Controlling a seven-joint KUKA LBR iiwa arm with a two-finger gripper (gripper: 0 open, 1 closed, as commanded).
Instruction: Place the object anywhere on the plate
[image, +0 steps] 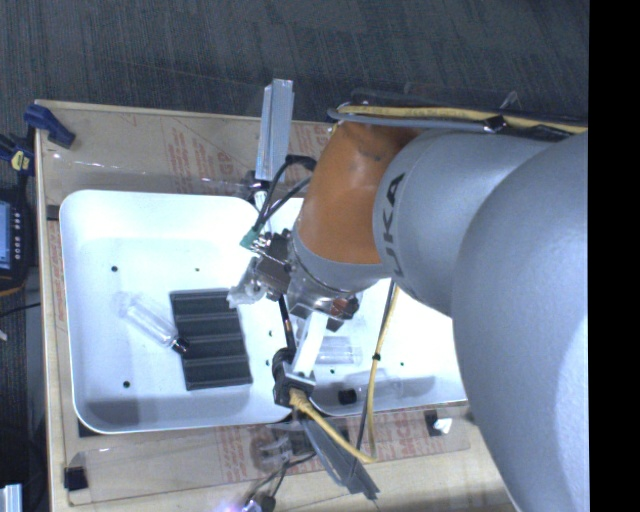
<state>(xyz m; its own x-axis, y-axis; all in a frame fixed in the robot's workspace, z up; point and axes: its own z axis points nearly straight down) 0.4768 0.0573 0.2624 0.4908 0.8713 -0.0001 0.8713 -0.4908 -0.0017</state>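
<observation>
You're seeing the gripper (262, 282) hanging over the right edge of the left bin (90, 260); can't tell its grip state. Clear plastic tube (148, 318) is lying just beside the black ribbed slab (210, 338).
</observation>
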